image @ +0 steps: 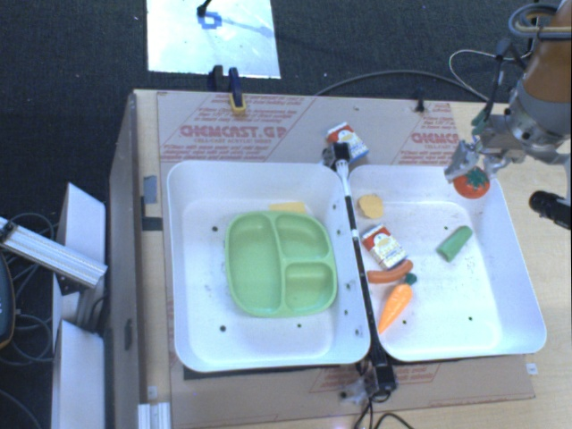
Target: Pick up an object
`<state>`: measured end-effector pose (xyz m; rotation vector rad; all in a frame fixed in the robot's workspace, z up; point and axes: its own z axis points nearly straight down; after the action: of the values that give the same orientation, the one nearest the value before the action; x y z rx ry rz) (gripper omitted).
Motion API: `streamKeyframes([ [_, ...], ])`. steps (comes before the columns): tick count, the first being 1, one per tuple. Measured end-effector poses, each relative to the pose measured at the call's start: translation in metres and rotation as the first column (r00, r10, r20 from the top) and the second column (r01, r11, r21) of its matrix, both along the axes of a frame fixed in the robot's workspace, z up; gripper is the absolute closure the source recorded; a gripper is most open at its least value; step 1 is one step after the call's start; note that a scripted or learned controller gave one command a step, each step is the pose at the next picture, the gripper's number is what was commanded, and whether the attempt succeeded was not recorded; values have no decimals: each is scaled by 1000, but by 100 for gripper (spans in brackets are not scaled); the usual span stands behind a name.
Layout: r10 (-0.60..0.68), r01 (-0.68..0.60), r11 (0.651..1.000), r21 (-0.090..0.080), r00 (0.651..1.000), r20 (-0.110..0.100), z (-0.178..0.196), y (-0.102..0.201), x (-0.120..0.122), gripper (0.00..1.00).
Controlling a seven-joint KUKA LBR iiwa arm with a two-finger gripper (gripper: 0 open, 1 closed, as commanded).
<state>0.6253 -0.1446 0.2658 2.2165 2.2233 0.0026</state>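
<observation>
Camera view, from above and at a slant, shows the gripper at the far right corner of the right bin. Its fingers are closed around a small red-orange toy tomato with a bit of green on top, and the tomato sits between them, above the bin's far rim. Behind the gripper, the grey arm with its orange band goes out to the right edge.

Inside the right bin, a green cylinder-like block lies tilted, near the middle. Closer to the divider between the bins lie a yellow round piece, a small red and white carton, a reddish sausage and an orange carrot with a green top. The sausage and the carrot are just beside each other, and the carton touches or almost touches the sausage.

The left bin holds a light green tray with three compartments, and a flat yellow piece lies just behind the tray. A second red and white carton rests outside the bins, on the board at the far end of the divider. Farther back, a blue and yellow clamp stands at the edge of the board.
</observation>
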Motion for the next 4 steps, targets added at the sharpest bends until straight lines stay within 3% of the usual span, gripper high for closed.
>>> streamKeyframes([
  [1,-2,2,1000,0,1000,-2,-10,29,-103,100],
  [2,0,0,1000,0,1000,-1,-30,58,-22,100],
  [3,-1,1,1000,-1,1000,0,-16,15,-21,100],
  [4,1,-1,1000,-1,1000,0,-23,-7,44,100],
])
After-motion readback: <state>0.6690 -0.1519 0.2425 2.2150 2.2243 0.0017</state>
